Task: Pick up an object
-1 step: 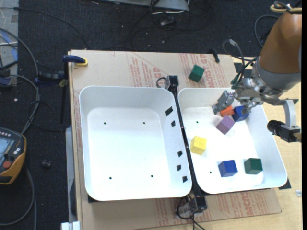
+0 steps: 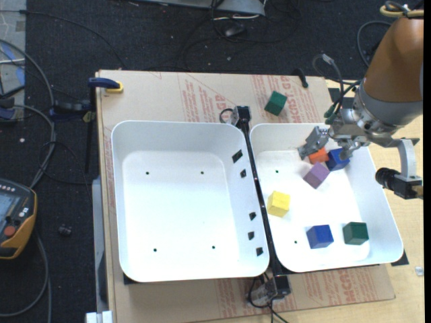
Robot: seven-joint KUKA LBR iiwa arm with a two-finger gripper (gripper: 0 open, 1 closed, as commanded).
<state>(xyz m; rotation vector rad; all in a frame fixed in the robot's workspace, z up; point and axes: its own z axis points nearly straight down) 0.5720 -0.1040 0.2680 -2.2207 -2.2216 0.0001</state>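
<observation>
My gripper [image 2: 333,148] is over the back of the right bin [image 2: 377,200], its fingers [image 2: 314,140] spread open. Just below and between the fingertips lie an orange block [image 2: 318,157] and a blue block [image 2: 337,159], side by side; neither is gripped. A purple block [image 2: 316,175] sits just in front of them. Nearer the front of the bin are a yellow block [image 2: 278,203], a second blue block [image 2: 319,236] and a dark green block [image 2: 355,233].
The left bin [image 2: 128,180] stands beside the right one, a black divider [image 2: 252,187] between them. A green block [image 2: 275,103] lies on the cardboard behind the bins. Cables and a clamp [image 2: 106,85] lie around the bench.
</observation>
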